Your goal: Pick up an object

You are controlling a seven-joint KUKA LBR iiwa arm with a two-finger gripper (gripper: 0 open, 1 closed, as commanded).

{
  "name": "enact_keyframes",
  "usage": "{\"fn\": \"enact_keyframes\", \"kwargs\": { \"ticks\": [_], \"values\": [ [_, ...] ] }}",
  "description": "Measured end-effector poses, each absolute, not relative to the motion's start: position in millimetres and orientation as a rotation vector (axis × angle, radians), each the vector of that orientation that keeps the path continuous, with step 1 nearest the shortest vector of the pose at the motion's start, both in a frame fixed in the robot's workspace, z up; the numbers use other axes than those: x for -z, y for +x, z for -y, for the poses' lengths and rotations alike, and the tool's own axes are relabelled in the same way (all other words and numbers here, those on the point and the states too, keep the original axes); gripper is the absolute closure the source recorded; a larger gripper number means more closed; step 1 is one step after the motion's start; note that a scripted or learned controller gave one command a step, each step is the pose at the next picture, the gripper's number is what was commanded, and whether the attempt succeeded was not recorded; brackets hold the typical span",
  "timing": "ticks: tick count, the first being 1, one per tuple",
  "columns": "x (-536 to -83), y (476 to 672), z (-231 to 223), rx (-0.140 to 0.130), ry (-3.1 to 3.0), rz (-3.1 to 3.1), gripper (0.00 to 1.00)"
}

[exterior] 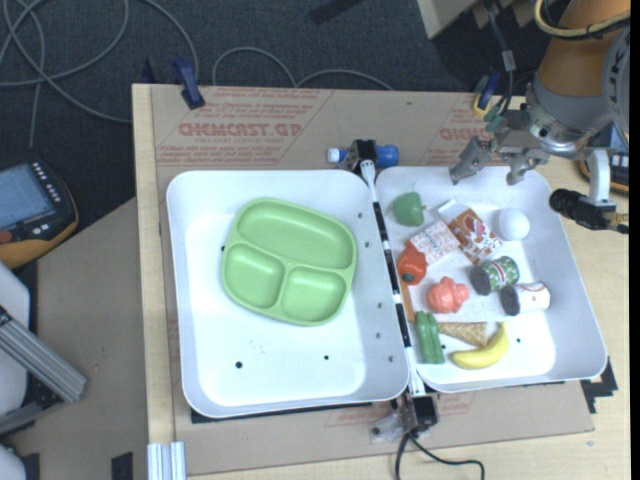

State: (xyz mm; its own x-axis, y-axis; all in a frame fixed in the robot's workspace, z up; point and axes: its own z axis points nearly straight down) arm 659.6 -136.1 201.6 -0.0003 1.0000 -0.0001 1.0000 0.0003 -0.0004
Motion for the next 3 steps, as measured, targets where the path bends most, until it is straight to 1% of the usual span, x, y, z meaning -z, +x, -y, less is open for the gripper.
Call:
{"fn": "enact_keyframes", "kwargs": {
  "ticks": [1, 2, 3],
  "values": [
    [-88.2, 636.7, 160.9, 0.008, -2.224, 2.226, 0.0],
    [-99.2, 638.1, 161.0, 0.012, -2.227, 2.228, 1.0],
    [-113.4, 604.6, 95.2, -0.001, -2.219, 2.221, 1.0]
  ]
}}
